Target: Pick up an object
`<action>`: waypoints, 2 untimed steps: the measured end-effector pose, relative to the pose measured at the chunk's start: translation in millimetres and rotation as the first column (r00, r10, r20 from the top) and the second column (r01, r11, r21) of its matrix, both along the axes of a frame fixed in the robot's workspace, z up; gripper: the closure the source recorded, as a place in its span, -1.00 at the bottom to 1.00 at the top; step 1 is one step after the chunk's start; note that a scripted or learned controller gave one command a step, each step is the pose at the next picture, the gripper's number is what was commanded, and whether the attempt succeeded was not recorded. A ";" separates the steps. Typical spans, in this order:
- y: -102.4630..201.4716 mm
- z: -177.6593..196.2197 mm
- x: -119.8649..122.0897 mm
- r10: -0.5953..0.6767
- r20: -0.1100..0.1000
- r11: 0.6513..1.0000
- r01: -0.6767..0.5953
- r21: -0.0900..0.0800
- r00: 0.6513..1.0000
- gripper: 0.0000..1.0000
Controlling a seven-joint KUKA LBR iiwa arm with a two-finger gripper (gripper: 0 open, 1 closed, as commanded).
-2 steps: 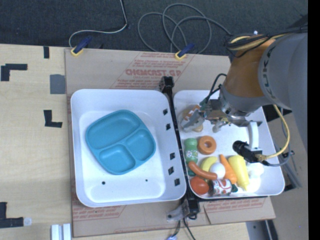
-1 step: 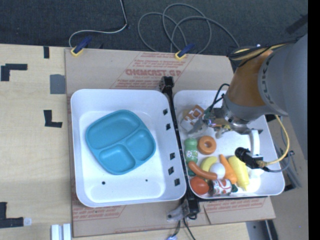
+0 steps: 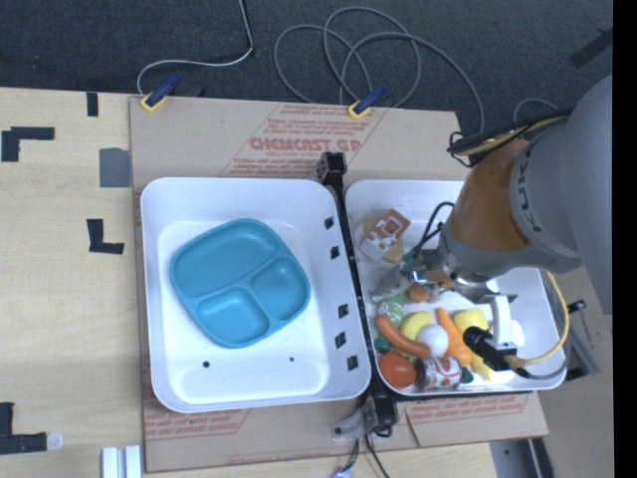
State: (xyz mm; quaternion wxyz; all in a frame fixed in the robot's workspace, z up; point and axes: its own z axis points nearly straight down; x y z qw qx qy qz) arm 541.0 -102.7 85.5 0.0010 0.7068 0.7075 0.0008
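Crowding the front half of the right bin (image 3: 553, 297) is a heap of small toy foods, and any one of them would serve as the thing to pick up: a sausage (image 3: 400, 337), a white egg (image 3: 432, 340), a carrot (image 3: 457, 335), a red tomato (image 3: 397, 369), a yellow piece (image 3: 471, 319) and, a little apart toward the back, a brown-and-white block (image 3: 384, 232). The gripper (image 3: 428, 275) sits low over the heap's back edge, under the arm's orange band (image 3: 488, 207); whether it is spread or closed I cannot tell, since the wrist hides it. These toys look like light, hard, smooth plastic, so weight should be no trouble but slipping might be. Round ones such as the egg would likely squirt out of a pinch; the sausage or carrot, taken across the narrow middle, seems the safer hold. The left bin (image 3: 159, 267) carries a blue divided plate (image 3: 239, 281).
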 end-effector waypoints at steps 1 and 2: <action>-0.7 8.6 0.4 0.000 -0.001 1.000 0.000 -0.001 1.000 1.00; 59.0 97.5 18.8 0.001 -0.005 1.000 -0.001 0.001 1.000 1.00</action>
